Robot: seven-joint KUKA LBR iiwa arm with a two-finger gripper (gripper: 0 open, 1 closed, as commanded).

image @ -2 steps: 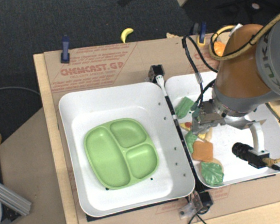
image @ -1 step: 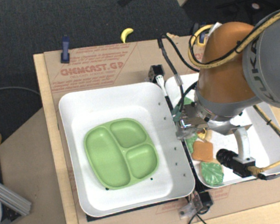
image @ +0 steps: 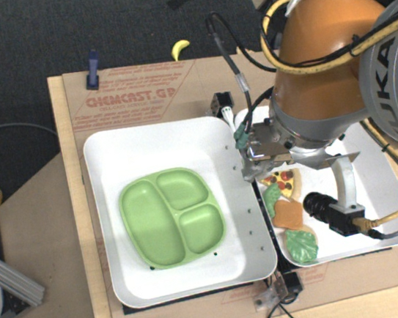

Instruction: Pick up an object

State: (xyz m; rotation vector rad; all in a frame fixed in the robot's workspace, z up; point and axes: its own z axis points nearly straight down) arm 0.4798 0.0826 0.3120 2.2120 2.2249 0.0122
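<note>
Arm (image: 325, 61) is in from the right, wrist low over the right bin (image: 394, 177). Gripper is hidden under the wrist; can't tell how it stands. Toy food sits along the right bin's left edge: pizza slice (image: 285, 180) on top, a pale green piece (image: 272, 197) just left of it, orange slab (image: 289, 215) below, green leafy piece (image: 301, 244) at the bottom. Left bin (image: 102, 154) holds a green divided plate (image: 172, 215), flat, roughly centred. Both bins sit on the cardboard-covered table (image: 131, 98).
</note>
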